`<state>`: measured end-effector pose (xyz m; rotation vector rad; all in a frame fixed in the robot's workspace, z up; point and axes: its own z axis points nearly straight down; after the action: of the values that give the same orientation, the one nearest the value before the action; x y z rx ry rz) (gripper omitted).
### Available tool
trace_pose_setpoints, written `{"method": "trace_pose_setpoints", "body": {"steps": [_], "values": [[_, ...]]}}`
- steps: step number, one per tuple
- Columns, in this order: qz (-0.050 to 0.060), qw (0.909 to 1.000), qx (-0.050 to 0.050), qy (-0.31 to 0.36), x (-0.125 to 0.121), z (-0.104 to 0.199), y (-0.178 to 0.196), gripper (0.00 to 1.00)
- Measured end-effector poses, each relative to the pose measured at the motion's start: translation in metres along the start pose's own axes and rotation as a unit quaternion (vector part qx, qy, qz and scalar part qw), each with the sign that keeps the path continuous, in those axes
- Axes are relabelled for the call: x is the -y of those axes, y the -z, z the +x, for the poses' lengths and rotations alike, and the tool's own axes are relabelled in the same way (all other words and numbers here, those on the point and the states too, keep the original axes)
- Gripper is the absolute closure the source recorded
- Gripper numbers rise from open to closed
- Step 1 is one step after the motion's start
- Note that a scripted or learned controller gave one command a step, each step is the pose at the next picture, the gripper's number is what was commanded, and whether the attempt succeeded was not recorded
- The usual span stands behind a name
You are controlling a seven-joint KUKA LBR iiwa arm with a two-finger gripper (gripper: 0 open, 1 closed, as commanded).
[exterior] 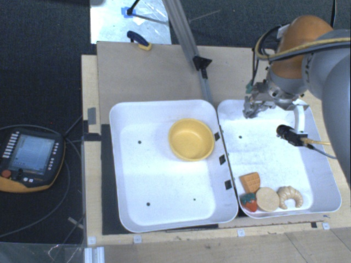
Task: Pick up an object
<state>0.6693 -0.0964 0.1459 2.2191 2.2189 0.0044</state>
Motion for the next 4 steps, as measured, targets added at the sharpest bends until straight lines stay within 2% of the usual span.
{"method": "trace_pose_setpoints", "body": {"steps": [2,3,4], "values": [[0.000,1.0000,0.000,0.000,0.003,-0.015,0.103,1.00],[0.002,1.0000,-0.001,0.002,0.017,0.029,0.092,1.00],[0.002,1.0000,-0.001,0.002,0.038,0.073,0.097,1.00]]}}
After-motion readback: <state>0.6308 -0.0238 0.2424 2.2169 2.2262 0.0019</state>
